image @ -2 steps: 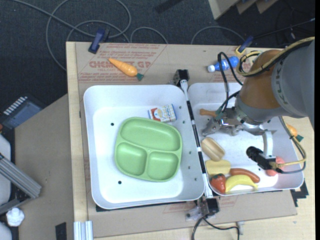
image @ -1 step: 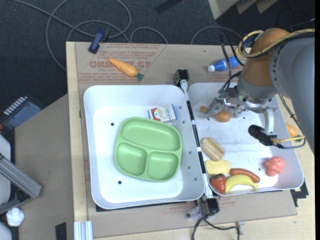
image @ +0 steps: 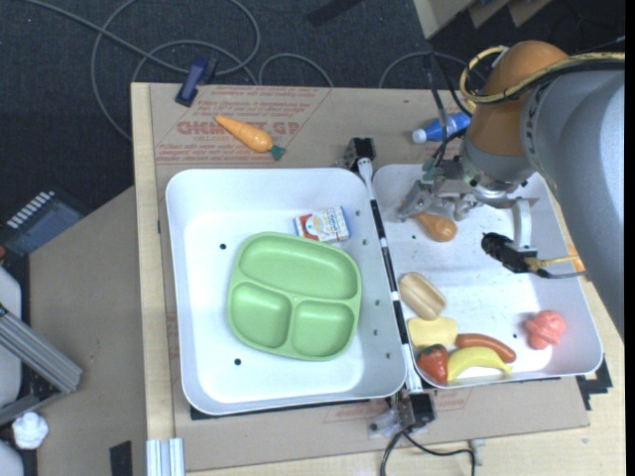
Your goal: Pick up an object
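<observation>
Dark carpet behind table; two white bins. End effector (image: 433,204) low in right bin (image: 580,350), opening not possible to tell. Brown potato (image: 438,228) directly below it, touching, long axis left-right.

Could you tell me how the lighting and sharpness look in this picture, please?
Camera view: even, soft light; the white bins are bright and nearly washed out; a faint shadow under the green divided tray; the arm at the right looms large and soft-edged; the toy food such as the banana is reasonably sharp.
</observation>
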`<action>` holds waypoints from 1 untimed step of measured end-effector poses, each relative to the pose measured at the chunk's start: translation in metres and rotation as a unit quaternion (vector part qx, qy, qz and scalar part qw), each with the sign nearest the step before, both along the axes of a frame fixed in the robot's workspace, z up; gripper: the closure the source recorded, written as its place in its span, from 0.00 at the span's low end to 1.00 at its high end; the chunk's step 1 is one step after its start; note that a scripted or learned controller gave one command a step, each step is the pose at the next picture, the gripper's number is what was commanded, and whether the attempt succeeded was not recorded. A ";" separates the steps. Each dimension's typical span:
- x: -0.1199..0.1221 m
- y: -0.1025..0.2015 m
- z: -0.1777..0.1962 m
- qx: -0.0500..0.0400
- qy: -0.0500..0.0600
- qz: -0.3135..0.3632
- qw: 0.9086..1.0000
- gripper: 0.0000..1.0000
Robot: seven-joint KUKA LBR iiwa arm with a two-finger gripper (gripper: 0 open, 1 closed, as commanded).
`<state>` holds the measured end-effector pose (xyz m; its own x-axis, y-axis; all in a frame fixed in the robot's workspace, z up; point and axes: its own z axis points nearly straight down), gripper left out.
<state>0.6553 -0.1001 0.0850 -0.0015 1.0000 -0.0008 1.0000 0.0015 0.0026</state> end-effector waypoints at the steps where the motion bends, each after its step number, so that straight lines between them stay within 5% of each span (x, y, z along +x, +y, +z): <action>1: 0.001 0.000 0.011 -0.001 -0.001 0.000 1.000 1.00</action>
<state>0.6560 -0.1001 0.0955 -0.0020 1.0000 -0.0022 1.0000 0.0020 0.0056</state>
